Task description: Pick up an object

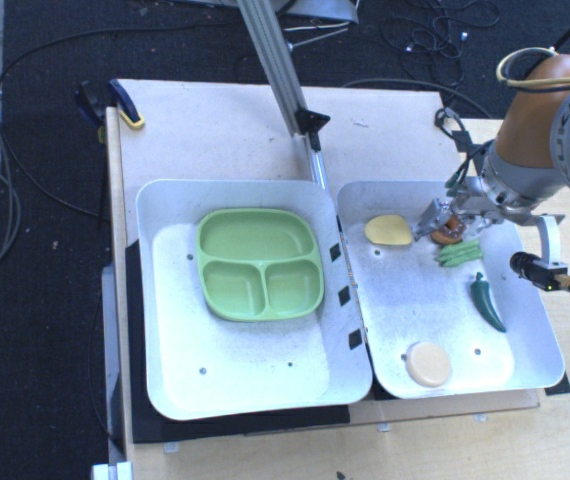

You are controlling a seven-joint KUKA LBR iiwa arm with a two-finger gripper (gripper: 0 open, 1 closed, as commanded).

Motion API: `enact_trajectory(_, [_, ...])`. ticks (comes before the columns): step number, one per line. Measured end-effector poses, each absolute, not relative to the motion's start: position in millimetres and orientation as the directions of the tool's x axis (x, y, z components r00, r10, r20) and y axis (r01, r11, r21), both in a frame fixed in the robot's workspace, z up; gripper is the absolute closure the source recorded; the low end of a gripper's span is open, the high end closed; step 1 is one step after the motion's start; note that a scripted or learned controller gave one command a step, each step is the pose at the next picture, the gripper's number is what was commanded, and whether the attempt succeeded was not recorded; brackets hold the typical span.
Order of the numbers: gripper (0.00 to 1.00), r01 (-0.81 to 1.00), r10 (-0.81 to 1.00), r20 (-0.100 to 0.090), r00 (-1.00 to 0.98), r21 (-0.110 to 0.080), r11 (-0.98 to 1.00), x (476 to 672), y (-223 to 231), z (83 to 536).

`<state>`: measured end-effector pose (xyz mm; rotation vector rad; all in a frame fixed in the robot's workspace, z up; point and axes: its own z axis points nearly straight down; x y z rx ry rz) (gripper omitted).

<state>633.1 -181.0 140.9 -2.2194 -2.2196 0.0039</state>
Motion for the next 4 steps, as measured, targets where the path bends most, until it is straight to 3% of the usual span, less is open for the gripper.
enact_trajectory(1, [0.0,1.0,1.0,-0.004,0.0,0.012,0.0,636.5,-182.0,109.6])
enact_trajectory(2, [1.0,1.0,1.0,-0.006,-0.002,0.01,0.002,636.0,-182.1,117.2])
enact_trajectory(4, [1.0,1.0,1.0,-0.002,-0.003,0.006,0.003,641.5,-183.0,233.1])
